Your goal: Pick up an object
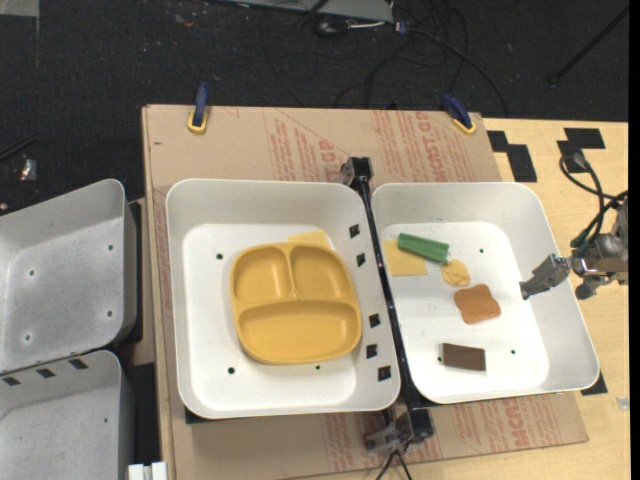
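Orange-brown rounded block (478, 304) lies in the right white bin (530, 218), near a green cylinder (423, 246), pale yellow slice (404, 261) and dark brown rectangular block (463, 357). Right of it, the gripper (548, 274) hovers at the bin's rim; whether it is spread or closed cannot be told. A yellow divided plastic tray (296, 302) fills the left bin (200, 218).

Tray (297, 303) in left bin (190, 268); stick (423, 246), blocks in right bin (530, 218).

Right bin (520, 208): green block (423, 246), yellow slice (405, 261), small yellow lump (456, 273), orange piece (478, 304) cluster mid-floor, close together. Brown block (463, 357) sits apart, open floor around it. Left bin (190, 268): yellow divided plate (296, 303) takes the middle, bare floor along edges.
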Controlling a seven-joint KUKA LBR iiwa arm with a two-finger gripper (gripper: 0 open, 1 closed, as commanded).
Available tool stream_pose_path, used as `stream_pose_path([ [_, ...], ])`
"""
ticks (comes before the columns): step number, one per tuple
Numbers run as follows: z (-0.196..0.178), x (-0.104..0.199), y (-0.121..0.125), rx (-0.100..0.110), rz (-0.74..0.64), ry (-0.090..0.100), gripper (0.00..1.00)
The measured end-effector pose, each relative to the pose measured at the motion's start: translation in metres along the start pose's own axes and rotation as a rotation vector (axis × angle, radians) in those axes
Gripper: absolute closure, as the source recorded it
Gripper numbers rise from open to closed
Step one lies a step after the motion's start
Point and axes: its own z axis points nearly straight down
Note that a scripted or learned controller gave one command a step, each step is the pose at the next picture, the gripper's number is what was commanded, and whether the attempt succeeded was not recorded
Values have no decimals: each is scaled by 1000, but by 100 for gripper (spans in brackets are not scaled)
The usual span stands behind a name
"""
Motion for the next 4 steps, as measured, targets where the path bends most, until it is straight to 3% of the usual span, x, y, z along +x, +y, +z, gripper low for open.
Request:
stream_pose_path([
  [1,-4,0,2,-9,-3,-2,0],
  [4,130,-7,11,-5,-1,-1,0],
])
